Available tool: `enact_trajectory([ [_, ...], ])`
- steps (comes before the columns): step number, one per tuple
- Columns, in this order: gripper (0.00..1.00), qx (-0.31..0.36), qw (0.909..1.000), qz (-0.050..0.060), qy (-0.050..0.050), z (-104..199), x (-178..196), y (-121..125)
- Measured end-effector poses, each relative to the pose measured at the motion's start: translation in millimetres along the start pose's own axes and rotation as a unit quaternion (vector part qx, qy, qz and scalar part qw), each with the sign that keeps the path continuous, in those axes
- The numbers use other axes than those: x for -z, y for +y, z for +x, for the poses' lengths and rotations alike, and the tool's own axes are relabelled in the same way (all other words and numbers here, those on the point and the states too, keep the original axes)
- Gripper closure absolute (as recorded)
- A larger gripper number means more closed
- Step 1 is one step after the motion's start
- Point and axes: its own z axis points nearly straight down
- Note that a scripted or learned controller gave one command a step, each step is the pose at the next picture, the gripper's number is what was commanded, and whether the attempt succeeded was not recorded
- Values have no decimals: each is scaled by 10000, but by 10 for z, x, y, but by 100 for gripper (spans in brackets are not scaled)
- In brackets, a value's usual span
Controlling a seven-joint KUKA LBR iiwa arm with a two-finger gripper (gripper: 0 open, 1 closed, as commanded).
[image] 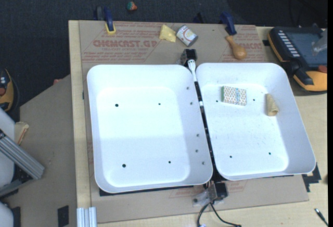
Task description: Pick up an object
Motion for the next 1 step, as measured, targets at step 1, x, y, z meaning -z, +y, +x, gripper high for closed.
enact_trajectory([
  [1,0,18,9999,164,51,599,-1106,-47],
])
